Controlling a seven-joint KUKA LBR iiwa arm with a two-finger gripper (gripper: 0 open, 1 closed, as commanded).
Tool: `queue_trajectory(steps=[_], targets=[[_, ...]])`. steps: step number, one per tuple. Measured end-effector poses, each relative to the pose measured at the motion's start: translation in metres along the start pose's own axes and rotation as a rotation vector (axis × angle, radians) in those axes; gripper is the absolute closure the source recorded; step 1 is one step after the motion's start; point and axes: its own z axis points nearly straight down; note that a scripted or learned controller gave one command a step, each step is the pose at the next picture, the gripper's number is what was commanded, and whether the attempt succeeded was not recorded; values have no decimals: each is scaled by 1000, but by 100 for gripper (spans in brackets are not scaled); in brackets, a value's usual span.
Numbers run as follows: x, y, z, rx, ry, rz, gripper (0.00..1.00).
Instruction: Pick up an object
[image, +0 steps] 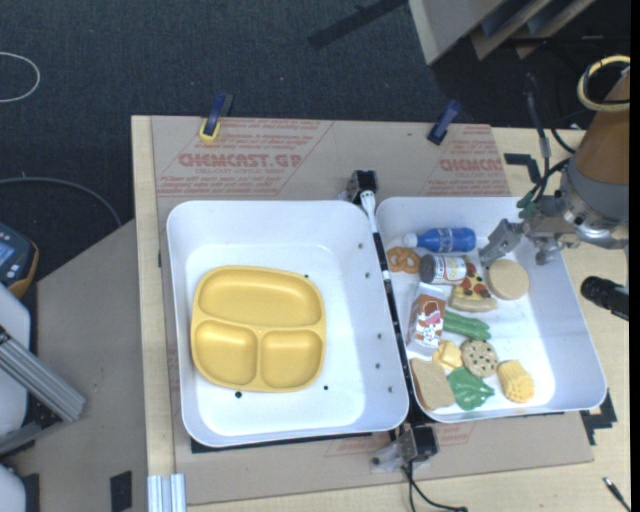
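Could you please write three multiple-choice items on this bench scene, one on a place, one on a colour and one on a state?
1. Where is the yellow plate?
A. left bin
B. right bin
C. on the cardboard

2. What colour is the bottle's body?
A. red
B. blue
C. green

3. How does the bottle lie?
A. upright
B. on its side
C. inside the plate

Key:
1 A, it rests on the left bin's floor.
2 B, blue with a white cap.
3 B, it lies flat at the right bin's far end, near the claw.

Dark carpet floor (150, 60) around a pale wooden bench (300, 150).
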Motion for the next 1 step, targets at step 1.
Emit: queue_trajectory(steps=[1], targets=[[0, 3, -8, -14, -3, -3, 0]])
